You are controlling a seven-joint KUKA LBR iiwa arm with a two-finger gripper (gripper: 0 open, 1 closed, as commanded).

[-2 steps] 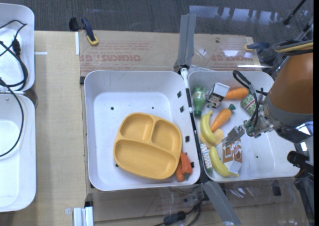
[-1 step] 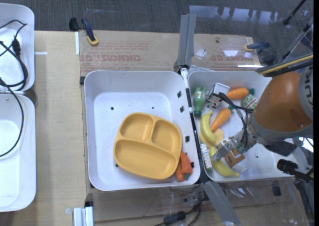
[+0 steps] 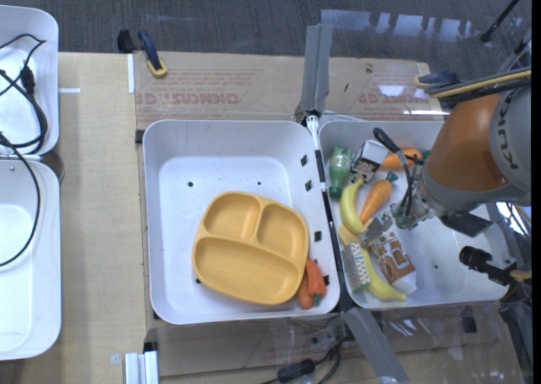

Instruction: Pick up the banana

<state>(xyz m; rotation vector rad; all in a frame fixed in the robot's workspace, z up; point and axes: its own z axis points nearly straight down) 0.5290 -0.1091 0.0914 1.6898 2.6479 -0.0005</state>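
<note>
The banana [image 3: 349, 208] is a yellow curved fruit lying along the left side of the right bin [image 3: 456, 291], close to the wall it shares with the left bin. An orange carrot [image 3: 377, 198] lies just to its right and a green bottle [image 3: 339, 167] sits above it. My gripper [image 3: 403, 214] hangs low over the middle of the right bin, to the right of the carrot and apart from the banana. Nothing shows between its fingers. The orange-banded arm [image 3: 473, 154] covers the bin's right part.
The right bin also holds a brown snack packet [image 3: 394, 258], a pale corn cob [image 3: 357, 266], a second yellow curved piece [image 3: 386, 290] and an orange item [image 3: 404, 156]. In the left bin [image 3: 169, 205] lie a yellow divided plate [image 3: 251, 247] and a small carrot [image 3: 312, 282].
</note>
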